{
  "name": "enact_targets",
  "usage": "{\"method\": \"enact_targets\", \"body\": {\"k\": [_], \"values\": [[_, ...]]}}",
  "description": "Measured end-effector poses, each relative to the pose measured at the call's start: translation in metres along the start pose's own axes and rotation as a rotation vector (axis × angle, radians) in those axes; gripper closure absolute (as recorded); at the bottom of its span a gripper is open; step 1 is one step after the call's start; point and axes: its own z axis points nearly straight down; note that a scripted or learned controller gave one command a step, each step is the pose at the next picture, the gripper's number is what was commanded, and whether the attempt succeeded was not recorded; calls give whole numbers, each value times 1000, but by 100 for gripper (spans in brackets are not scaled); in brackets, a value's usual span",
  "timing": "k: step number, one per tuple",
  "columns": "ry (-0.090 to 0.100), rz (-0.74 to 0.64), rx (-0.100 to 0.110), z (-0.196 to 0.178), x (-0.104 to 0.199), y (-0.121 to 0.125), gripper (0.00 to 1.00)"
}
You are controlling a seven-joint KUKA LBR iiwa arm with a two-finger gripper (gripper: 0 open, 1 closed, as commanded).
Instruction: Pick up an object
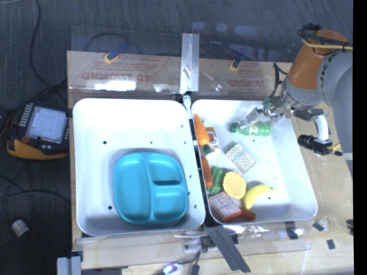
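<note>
Reaching into the right bin (298,171) near its far edge, end effector (252,121) clamped on green bottle (255,130), open floor alongside

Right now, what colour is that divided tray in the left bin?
Light blue tray, seen clearly in the camera view.

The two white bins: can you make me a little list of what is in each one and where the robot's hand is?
left bin: one blue plastic tray with compartments
right bin: green plastic bottle, orange carrot, yellow banana, round yellow slice, checkered packet, other small toy foods
clutter: most pieces crowd the right bin's left side
gripper: over the right bin's far side, at the green bottle
grip: cannot tell
</note>
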Motion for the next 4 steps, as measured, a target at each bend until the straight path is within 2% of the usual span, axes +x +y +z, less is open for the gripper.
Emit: {"method": "enact_targets", "body": {"k": [1,2,4], "values": [[10,41,0,5,-1,9,0],[-4,116,-1,7,9,14,0],[5,173,-3,7,7,16,0]]}}
